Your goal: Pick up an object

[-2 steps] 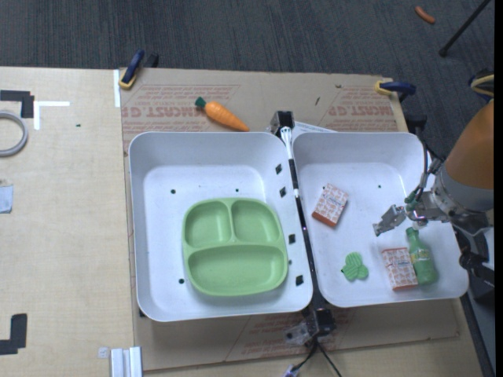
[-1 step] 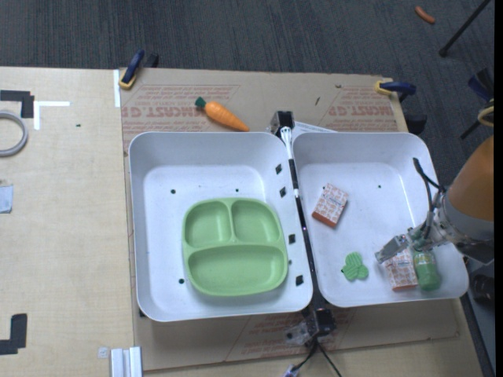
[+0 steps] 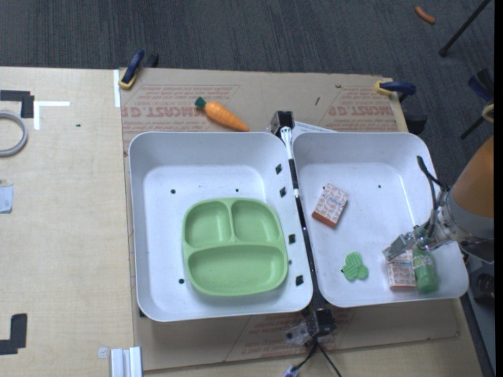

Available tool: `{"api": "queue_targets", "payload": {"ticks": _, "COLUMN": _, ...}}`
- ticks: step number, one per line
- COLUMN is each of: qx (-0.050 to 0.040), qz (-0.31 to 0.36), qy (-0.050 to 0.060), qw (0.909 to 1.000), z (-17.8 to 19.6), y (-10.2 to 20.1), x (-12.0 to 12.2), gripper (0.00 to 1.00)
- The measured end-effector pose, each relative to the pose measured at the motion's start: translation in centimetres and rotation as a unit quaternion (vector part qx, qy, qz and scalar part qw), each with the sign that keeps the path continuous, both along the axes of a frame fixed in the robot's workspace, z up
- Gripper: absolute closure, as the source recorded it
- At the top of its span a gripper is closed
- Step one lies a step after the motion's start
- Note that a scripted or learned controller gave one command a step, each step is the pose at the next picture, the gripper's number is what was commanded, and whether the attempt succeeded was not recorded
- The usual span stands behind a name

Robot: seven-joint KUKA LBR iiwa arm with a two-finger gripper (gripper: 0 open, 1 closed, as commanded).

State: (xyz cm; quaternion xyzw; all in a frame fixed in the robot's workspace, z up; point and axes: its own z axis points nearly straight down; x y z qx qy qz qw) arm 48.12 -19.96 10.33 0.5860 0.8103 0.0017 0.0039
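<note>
Several small things lie in the right bin (image 3: 369, 151): a patterned box (image 3: 330, 206) near its middle, a green leafy piece (image 3: 355, 269) toward the front, and a second small box (image 3: 401, 276) with a green item (image 3: 425, 276) just beside it in the front right corner. Over that corner pair the jaws (image 3: 409, 246) are lowered (I cannot tell whether they are wide, narrow or holding anything). Beside it, the left bin (image 3: 153, 210) holds a green divided plate (image 3: 234, 247), and a toy carrot (image 3: 222, 114) lies on the tabletop (image 3: 63, 234) behind the bins.
</note>
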Motion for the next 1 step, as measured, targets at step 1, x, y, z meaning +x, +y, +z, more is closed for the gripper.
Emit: {"api": "queue_targets", "payload": {"ticks": 1, "qx": 0.0008, "qz": -0.079, "qy": 0.003, "qw": 0.9969, "z": 8.68, "y": 5.98, "x": 1.77, "gripper": 1.00}}
